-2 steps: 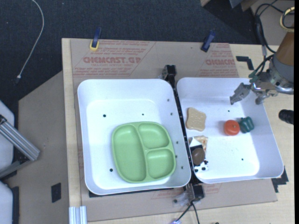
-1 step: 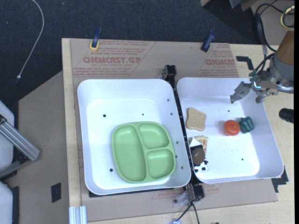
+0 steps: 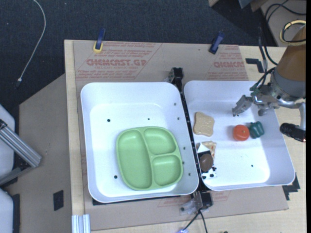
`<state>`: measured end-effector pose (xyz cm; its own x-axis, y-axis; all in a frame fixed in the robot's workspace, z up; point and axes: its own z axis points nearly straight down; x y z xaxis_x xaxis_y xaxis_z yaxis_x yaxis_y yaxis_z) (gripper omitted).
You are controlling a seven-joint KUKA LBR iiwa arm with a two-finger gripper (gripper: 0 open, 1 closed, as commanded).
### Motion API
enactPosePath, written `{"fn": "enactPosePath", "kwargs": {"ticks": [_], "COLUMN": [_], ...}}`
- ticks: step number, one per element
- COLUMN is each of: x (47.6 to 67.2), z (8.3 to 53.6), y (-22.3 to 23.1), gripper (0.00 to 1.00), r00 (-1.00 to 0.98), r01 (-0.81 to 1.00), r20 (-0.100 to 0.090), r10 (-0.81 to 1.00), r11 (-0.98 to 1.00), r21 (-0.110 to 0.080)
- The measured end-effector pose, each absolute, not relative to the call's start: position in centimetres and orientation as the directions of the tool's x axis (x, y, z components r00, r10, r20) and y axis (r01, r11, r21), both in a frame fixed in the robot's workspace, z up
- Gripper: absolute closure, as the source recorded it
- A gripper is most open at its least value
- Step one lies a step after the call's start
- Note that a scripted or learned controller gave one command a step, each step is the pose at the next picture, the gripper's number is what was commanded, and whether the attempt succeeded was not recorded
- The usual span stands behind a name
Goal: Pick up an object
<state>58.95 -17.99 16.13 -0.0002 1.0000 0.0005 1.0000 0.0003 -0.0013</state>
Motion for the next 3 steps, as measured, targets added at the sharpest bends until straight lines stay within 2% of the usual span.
{"fn": "enactPosePath", "kwargs": {"ticks": [2, 3], "x": [59.2, 59.4], "z": [8.2, 9.6], "y": [-17.5, -17.5], "gripper": [0.00, 1.00], "r00": [0.000, 0.000], "r01": [1.000, 1.000], "r20": [0.001, 0.000], "r10": [1.000, 1.000], "r11": [0.000, 0.000], "r21": [-0.005, 0.001]}}
